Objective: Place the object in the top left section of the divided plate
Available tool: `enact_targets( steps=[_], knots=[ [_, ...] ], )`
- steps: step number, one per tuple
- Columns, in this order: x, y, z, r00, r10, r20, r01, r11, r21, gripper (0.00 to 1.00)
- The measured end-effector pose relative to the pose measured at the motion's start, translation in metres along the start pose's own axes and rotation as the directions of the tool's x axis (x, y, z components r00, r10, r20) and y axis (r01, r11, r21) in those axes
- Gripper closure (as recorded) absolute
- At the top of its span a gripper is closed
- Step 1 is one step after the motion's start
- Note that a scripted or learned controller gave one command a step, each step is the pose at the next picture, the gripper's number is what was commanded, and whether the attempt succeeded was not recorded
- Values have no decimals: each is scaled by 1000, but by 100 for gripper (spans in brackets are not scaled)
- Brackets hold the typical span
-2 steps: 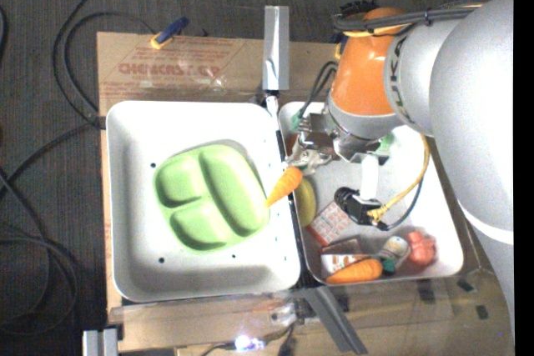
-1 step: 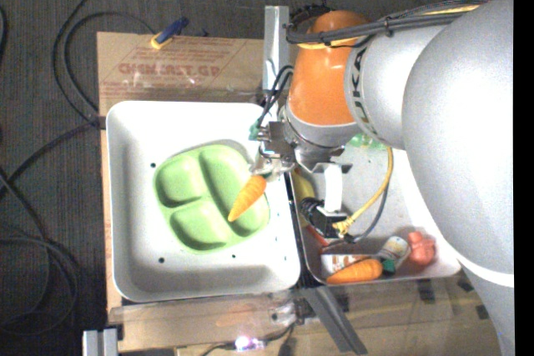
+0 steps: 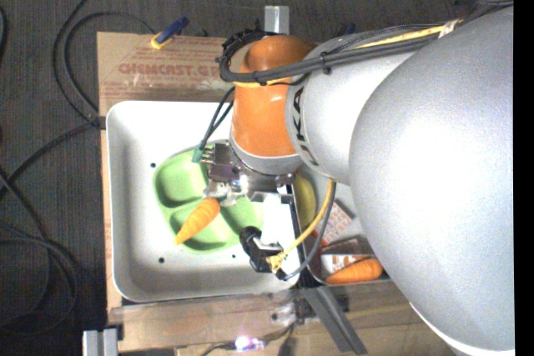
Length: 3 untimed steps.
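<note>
A green divided plate point(image 3: 177, 179) lies in the left white bin point(image 3: 133, 179). An orange toy carrot point(image 3: 197, 220) slants over the plate's lower section, pointed tip down-left and thick end up at the gripper. My gripper point(image 3: 219, 194) hangs below the orange wrist band, over the plate's middle, and its fingers look closed on the carrot's thick end. The arm hides the plate's right part.
In the right bin, mostly under the arm, lie a second orange carrot-like piece point(image 3: 357, 269), a printed packet point(image 3: 338, 221) and a yellow-green object point(image 3: 307, 198). A blue clip point(image 3: 169, 31) rests on the cardboard behind the bins. Cables run over the floor at left.
</note>
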<state>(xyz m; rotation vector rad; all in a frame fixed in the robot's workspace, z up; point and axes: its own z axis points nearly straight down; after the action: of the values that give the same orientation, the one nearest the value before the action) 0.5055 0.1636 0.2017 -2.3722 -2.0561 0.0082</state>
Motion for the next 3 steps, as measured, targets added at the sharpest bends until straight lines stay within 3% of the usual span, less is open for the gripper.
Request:
enact_targets(
  steps=[1,2,3],
  knots=[
    [-77,-10,-15,988,154,1,-154,988,0,100],
    [-126,-4,-20,995,103,1,-103,995,-2,100],
    [-63,-14,4,995,-100,0,100,995,1,100]
  ],
)
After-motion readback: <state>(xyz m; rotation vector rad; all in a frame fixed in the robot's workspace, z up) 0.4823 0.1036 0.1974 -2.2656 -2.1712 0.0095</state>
